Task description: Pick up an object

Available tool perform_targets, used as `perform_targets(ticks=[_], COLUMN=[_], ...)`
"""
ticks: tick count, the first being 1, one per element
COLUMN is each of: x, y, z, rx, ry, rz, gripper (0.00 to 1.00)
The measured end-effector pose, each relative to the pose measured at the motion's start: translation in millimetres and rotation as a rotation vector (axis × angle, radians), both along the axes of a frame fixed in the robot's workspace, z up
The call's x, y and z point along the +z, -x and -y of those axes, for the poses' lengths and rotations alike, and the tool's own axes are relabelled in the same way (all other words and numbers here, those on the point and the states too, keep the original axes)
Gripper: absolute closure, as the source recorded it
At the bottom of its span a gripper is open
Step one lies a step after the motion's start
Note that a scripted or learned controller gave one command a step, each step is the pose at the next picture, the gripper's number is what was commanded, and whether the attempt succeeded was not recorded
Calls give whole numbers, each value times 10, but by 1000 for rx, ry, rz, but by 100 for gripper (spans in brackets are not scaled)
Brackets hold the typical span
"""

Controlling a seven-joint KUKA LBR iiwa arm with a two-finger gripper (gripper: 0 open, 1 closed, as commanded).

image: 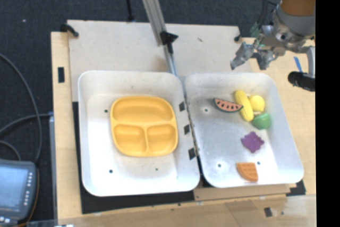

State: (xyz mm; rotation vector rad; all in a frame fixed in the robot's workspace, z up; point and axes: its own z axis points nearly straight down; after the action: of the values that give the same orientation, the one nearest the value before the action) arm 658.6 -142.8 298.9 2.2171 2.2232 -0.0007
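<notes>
Nothing is picked yet; the gripper (248,56) hangs above the right bin (281,167), jaws open and empty; toys (249,106) wait untouched.

- Bench (117,48): pale board top.
- Left bin (95,170) lies on it, holding a yellow tray (143,126).
- Right bin (281,159) touches it, holding toy foods.
- A metal post (151,2) stands behind them.
</notes>
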Motion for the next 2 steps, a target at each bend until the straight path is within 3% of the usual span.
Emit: perform_targets(ticks=[1, 2], x=[0, -467], y=[0, -80], z=[2, 15], rx=[1, 0], ry=[1, 0], rz=[0, -5], gripper=[0, 0])
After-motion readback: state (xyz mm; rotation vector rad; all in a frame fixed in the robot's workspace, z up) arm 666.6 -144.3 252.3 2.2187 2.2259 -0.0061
